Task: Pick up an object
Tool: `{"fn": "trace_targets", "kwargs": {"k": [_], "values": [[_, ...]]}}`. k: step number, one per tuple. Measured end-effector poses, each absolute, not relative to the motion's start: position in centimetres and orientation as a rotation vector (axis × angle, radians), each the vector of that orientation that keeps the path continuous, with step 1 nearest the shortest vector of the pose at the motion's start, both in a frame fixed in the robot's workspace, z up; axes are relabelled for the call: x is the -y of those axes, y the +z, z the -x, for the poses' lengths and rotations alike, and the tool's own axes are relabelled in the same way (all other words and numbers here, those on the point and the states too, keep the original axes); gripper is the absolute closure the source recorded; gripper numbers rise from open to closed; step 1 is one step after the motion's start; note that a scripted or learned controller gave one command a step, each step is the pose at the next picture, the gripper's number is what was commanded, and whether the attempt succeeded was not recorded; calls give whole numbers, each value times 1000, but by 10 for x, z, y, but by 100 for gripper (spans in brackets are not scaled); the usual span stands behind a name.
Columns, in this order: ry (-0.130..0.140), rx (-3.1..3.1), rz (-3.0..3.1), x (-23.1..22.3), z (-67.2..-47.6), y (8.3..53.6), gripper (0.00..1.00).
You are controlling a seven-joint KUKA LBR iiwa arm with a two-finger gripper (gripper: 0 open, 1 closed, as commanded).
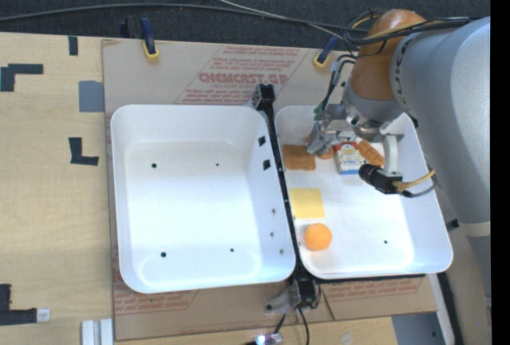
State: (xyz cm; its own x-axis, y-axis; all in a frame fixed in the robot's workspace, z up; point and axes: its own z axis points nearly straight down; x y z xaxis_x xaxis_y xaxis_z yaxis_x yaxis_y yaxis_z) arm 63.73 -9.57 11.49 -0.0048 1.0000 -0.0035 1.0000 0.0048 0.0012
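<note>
Two white bins sit side by side on the table [48, 176]. Right bin [414, 248] contents: brown block [298, 158], yellow square [307, 202], orange ball [318, 237], small carton [347, 159]. Hand [322, 140] is positioned at the brown block; its grip state cannot be determined.

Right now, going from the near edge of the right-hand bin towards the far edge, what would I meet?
Orange ball → flat yellow square → brown flat piece → grey two-finger gripper.
</note>
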Motion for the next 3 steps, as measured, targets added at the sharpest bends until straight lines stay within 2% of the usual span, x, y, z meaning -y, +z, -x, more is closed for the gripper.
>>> {"fn": "trace_targets", "kwargs": {"k": [1,2,3], "values": [[11,-2215,-2212,105,-644,284,100],[-2,-2223,-2219,104,-642,274,0],[-11,-2229,-2225,104,-649,98,0]]}}
